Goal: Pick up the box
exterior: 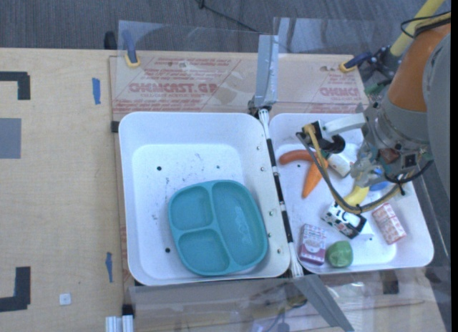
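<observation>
The gripper (362, 172) hangs low over the right bin (422, 255); whether it is open or closed I cannot tell from here. The box (389, 223) lies flat, below and to the right of the gripper, near the bin's wall. Clutter is the worry: a toy car (343, 220) and a yellow piece (358, 196) sit close below the gripper, so a straight drop would likely nip those. A carton (312, 243) further left could also be mistaken for the target.

White bins (136, 134), teal divided tray (217, 227), orange carrot (311, 179), green ball (340, 253), pink box (389, 223), maroon carton (312, 244), grey arm (408, 101) w/ orange band.
</observation>
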`<state>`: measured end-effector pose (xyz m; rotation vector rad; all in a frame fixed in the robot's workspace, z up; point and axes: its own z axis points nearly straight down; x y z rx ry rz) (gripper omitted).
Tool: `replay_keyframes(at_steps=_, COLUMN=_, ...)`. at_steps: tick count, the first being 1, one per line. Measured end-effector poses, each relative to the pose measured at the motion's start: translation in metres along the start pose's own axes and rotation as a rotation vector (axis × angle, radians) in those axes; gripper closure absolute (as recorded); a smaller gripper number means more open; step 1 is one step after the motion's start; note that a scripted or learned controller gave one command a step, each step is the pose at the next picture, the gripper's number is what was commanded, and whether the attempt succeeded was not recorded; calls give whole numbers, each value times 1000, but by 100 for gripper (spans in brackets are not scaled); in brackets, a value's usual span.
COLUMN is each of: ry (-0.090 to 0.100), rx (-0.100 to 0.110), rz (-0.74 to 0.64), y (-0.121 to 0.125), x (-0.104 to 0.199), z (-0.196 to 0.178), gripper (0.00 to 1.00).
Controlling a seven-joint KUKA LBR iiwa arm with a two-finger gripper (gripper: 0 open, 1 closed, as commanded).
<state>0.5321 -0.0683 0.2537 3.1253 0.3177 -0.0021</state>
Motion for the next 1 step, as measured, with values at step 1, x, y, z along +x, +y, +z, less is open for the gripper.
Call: replay_keyframes(at_steps=1, ry=-2, rx=0, rz=-7, y=-2, x=1, z=-10, gripper=100)
